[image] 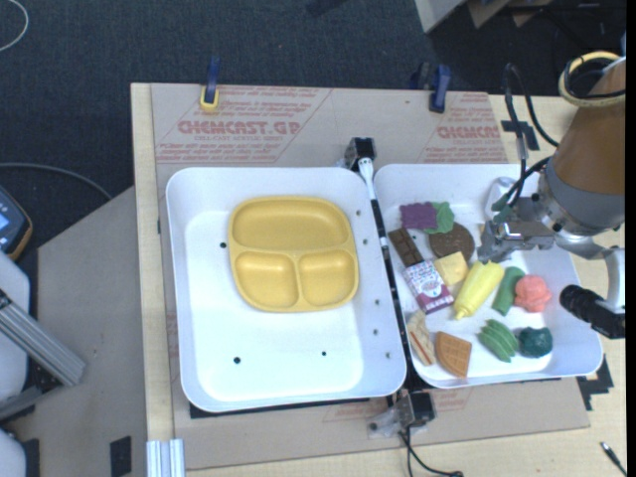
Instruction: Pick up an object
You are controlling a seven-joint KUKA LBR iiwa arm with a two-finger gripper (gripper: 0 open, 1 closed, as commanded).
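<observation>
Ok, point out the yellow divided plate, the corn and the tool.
yellow divided plate (293, 225), camera view, top compartment floor
corn (478, 288), camera view, middle of cob
tool (494, 243), camera view, fingertip end

We see two white bins: the left bin (199, 346) carries a mustard-yellow divided tray (293, 251), and the right bin (571, 361) a bright scatter. Just below the silver gripper (495, 241) lies a yellow corn cob (478, 287), with a green piece (508, 288) and a pink-orange lump (534, 293) beside it. Left of the gripper we note a purple block (418, 215), a brown disc (453, 240) and a pale yellow cube (450, 267). The arm (594, 157) is grey and orange.
</observation>
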